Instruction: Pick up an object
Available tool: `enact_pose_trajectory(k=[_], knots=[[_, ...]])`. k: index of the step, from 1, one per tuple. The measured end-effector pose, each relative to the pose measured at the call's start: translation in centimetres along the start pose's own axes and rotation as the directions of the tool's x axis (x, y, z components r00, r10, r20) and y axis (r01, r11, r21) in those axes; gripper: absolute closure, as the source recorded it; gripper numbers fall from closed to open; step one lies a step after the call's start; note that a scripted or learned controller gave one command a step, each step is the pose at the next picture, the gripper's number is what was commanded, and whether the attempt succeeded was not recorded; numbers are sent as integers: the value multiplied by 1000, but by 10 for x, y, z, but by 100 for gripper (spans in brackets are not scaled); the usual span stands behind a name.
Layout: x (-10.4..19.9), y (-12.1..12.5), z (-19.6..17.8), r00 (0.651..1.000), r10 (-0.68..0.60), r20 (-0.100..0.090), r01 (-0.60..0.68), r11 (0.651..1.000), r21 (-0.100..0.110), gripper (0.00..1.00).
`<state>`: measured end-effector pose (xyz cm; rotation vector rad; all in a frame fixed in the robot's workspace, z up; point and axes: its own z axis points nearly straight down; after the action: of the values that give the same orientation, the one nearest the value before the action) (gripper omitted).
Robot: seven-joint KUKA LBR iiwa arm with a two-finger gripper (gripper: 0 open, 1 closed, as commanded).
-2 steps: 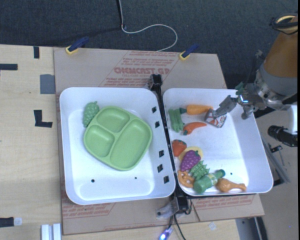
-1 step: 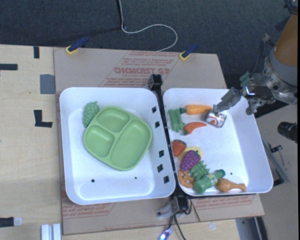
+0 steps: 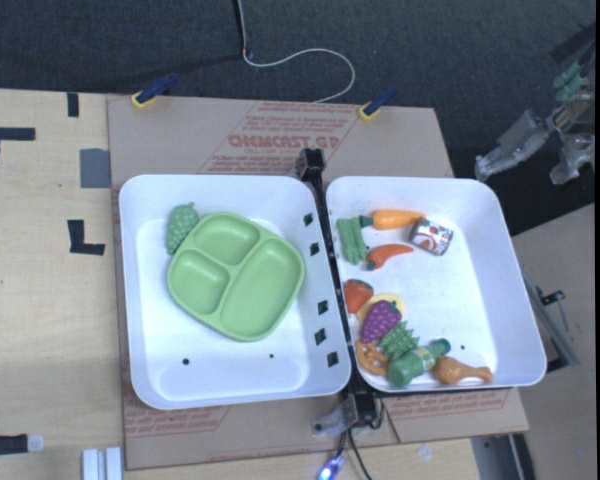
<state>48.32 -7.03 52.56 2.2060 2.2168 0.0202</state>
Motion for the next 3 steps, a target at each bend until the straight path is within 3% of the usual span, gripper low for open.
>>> enact_pose_trajectory(k=[1,2,3], knots=[[-1,1,0,1000,2,1,-2,1000,19,100],[-65,-1,49,1000,10,0,-10,1000,24,100],[-123,-1,38,1000,9,2,-9,1000,18,100]])
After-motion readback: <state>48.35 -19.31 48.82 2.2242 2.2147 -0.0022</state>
